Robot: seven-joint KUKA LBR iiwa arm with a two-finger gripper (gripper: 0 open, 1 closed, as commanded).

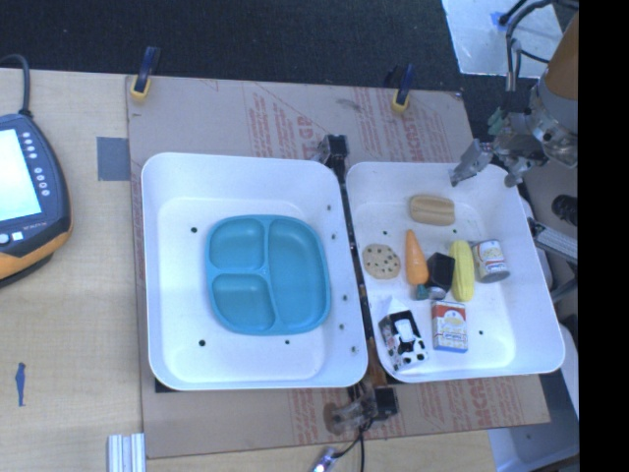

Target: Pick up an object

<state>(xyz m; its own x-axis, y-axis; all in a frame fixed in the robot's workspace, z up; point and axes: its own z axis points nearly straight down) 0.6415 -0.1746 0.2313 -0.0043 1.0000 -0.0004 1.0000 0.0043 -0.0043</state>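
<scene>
Your bench (pixel 88 293) carries two white bins: the left bin (pixel 167 264) holds a blue tray (pixel 267 273), the right bin (pixel 511 347) the small items, bread roll (pixel 431 209) nearest. The gripper (pixel 488 160) hovers at the rim, jaws apart, empty; nothing is picked yet.

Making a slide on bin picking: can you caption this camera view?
Gripper above the right bin's far edge, near a bread roll; the left bin holds a blue divided plate.

Colours of bins and contents
White bins (pixel 167 264); blue tray (pixel 267 273); orange carrot (pixel 417 256); yellow corn (pixel 462 269); tan bread (pixel 431 209); speckled brown cookie (pixel 380 261); red-and-white box (pixel 450 325)
</scene>
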